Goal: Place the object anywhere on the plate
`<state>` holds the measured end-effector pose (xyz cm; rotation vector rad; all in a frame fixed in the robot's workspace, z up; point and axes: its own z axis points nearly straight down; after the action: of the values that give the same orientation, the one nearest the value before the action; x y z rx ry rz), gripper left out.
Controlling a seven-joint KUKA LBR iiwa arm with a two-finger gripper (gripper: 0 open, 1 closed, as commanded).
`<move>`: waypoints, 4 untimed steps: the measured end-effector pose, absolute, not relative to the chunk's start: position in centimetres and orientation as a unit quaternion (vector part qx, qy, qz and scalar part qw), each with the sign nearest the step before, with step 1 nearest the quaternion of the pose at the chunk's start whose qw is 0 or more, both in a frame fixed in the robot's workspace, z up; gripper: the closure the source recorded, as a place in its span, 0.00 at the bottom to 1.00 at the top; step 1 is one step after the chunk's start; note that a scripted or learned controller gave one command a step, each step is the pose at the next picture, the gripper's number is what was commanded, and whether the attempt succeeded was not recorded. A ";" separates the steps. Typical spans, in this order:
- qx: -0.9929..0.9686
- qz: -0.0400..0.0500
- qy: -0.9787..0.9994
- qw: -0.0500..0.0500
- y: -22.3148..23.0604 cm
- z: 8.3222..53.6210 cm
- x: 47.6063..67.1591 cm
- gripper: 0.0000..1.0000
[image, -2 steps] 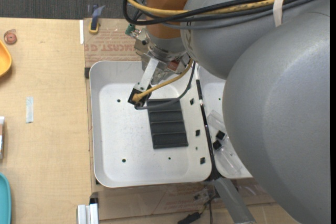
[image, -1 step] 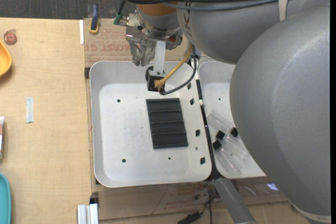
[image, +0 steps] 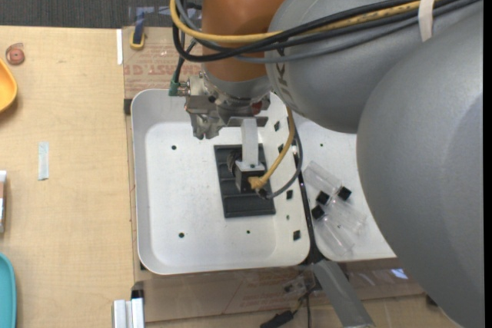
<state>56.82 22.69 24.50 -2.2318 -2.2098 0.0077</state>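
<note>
My gripper (image: 204,122) hangs low over the back of the left white bin (image: 157,188), under the orange wrist band. Whether anything is in it is hidden by the wrist. A clear plastic object with small black parts (image: 337,205) lies in the right bin (image: 369,246), close to the divider between the bins and to the right of the gripper. I cannot make out a plate in either bin.
The arm's grey body covers most of the right bin. On the wooden bench to the left are a yellow-orange dish edge (image: 4,88), a teal edge (image: 4,292) and a small grey strip (image: 43,161).
</note>
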 end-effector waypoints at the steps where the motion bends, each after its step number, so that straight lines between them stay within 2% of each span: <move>1: -0.734 0.003 -0.679 0.000 22.7 23.4 62.2 1.00; 2: -0.703 0.003 -0.711 0.001 22.7 21.2 57.7 1.00; 3: -0.612 0.001 -0.791 -0.001 20.9 26.5 62.9 1.00; 4: -0.597 0.002 -0.803 0.000 21.3 26.1 58.0 1.00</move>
<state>57.96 21.31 26.15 -1.8738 -2.5208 0.0054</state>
